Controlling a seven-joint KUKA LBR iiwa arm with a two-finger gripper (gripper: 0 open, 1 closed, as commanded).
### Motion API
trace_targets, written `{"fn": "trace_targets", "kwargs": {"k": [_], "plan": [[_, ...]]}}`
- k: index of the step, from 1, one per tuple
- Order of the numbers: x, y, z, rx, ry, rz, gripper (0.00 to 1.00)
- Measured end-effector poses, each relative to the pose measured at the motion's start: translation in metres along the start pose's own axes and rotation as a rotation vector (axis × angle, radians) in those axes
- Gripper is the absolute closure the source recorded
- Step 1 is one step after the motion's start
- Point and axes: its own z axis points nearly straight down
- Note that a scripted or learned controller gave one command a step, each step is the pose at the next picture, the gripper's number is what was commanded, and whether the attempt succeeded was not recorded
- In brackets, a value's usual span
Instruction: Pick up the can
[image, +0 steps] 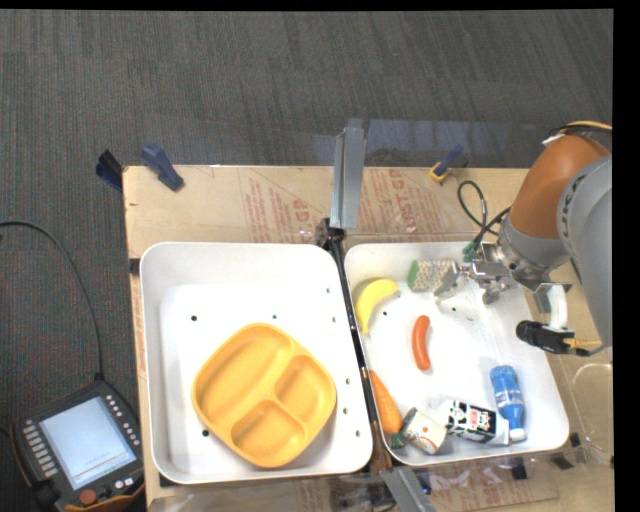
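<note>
The blue cylindrical metal can (507, 399) lies on its side near the right bin's front corner. Light, rigid, prone to rolling; grip across its middle. The pincer (466, 281) hovers well apart, seemingly open and empty.

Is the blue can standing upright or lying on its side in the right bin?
Lying on its side. The blue can shows its full length along the floor of the right bin, near the front right corner, beside the small carton.

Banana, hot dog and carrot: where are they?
banana (375, 297), camera view, middle of its yellow curve.
hot dog (421, 342), camera view, middle of its red length.
carrot (384, 403), camera view, its orange body.
</note>
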Motion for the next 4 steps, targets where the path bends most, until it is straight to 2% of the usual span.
{"fn": "trace_targets", "kwargs": {"k": [1,2,3,4], "plan": [[0.067,-0.004,0.001,0.002,0.001,-0.008,0.0],[0.047,-0.088,0.002,0.005,0.002,0.008,0.0],[0.055,-0.173,-0.028,0.006,0.002,0.261,0.0],[0.011,-0.164,-0.001,0.005,0.026,0.217,0.0]]}}
